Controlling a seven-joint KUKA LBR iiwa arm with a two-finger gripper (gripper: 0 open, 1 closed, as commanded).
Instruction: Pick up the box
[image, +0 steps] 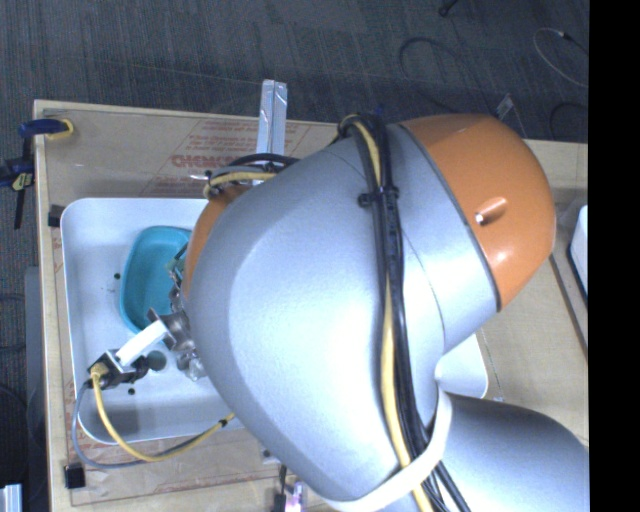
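My arm (370, 310) hides the claw, so I cannot tell its state; it may hit the blue object (150, 275) at frame left.

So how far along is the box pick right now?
Done: the arm has reached over the left white bin. In hand: its wrist sits low beside a blue object in that bin; the arm's bulk hides any grasp. Left: no box is visible as held or lifted, so the pick itself cannot be confirmed.
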